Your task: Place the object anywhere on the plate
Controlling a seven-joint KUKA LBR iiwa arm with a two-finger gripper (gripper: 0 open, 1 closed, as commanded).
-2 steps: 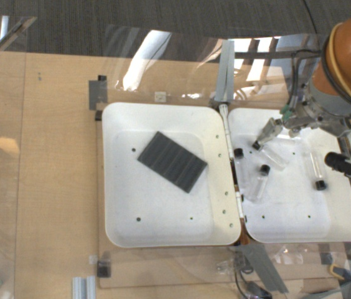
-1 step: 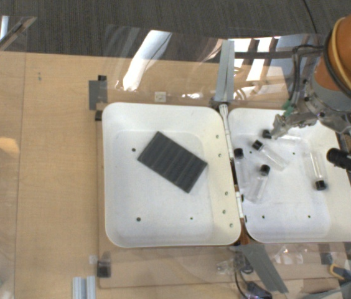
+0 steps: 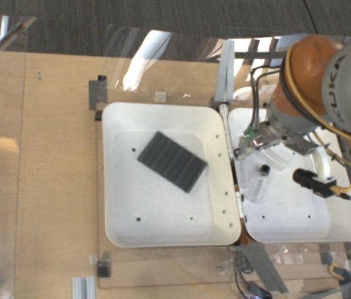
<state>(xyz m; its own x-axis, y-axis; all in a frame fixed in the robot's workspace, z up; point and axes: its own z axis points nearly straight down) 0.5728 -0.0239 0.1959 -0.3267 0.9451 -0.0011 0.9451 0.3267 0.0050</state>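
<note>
Arm (image 3: 325, 80) enters from the right, cut off by the frame edge, bulky grey/orange wrist over the right bin (image 3: 300, 226) and hiding much of its back half. Gripper (image 3: 250, 143) points down-left near the divider btw bins; can't tell its state, too small and cluttered w/ cables. Left bin (image 3: 163, 223) holds the plate (image 3: 172, 161), a dark ribbed slab lying flat, skewed, mid-bin. Object (image 3: 259, 182): clear, hard to make out, lies on right bin floor just below gripper, apart from plate.
</note>
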